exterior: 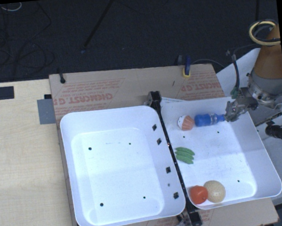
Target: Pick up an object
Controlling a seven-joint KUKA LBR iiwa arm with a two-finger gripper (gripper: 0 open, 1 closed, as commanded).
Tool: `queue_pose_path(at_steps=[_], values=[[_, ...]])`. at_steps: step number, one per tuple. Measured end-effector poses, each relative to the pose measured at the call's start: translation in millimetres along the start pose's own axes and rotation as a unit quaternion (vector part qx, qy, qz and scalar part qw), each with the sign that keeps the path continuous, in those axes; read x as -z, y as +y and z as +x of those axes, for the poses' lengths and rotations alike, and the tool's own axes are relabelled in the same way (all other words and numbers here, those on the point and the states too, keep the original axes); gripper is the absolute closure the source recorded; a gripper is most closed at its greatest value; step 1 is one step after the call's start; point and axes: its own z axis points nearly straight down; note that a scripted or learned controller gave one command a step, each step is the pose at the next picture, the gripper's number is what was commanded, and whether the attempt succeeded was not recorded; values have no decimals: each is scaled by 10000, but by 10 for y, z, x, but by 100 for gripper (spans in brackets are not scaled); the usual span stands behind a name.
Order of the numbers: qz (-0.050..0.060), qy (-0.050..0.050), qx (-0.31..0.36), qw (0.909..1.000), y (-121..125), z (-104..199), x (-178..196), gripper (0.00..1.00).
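Camera view showed you the gripper (232, 110) at the right bin's (262, 179) far right wall, w/ the blue bottle (204, 120) just to its left, long axis running left-right toward it, tip approx. at the gripper; grip state: can't tell.

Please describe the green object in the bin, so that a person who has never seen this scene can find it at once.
Look at the right-hand shallow white bin, the one nearer the arm. Near its left wall, about midway down, lies a small flat green leafy-looking object, alone on the white floor. It is the only green thing there: the blue bottle-shaped object lies above it, and the orange-red ball and cream ball sit below.
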Motion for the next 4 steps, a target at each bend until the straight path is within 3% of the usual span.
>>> queue_pose_path(at_steps=[1,2,3,4], values=[[-54,-19,7,10000,207,6,1035,100],[51,20,-10,10000,-338,460,173,100],[7,1,-11,10000,-306,438,218,0],[25,-5,-16,10000,-320,-7,-231,0]])
